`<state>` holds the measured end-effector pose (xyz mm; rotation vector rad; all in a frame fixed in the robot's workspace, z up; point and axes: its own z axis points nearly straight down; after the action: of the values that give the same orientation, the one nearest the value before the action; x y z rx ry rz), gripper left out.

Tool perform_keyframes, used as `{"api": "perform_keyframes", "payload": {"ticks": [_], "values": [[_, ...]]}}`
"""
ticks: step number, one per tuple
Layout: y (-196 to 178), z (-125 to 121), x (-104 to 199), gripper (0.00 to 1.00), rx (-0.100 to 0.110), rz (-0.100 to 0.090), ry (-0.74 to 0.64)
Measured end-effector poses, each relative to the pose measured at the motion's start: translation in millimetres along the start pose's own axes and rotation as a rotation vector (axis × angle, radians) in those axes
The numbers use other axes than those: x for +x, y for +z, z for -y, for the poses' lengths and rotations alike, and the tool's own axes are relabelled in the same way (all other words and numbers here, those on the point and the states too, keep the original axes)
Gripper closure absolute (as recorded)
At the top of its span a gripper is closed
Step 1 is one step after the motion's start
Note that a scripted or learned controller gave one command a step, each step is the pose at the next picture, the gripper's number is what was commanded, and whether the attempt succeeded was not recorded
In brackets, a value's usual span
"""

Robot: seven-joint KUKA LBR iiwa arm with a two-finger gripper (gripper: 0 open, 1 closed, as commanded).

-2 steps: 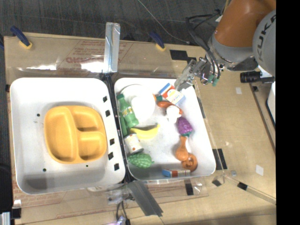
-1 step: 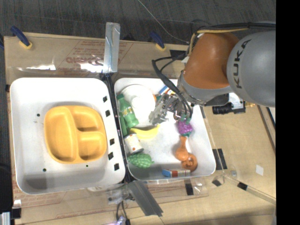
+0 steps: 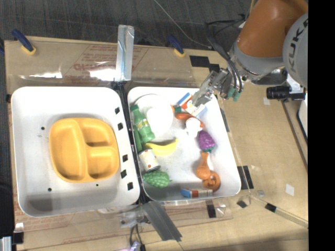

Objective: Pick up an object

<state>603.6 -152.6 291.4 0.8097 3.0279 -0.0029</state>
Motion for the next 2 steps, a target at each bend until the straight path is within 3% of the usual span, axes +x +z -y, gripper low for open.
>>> {"api": "perform_keyframes", "payload": {"ticks": [1, 2], "values": [[83, 16, 51, 1.0, 0.002, -0.011, -0.015], [18, 44, 12, 1.0, 0.001, -0.002, 0.072]]}}
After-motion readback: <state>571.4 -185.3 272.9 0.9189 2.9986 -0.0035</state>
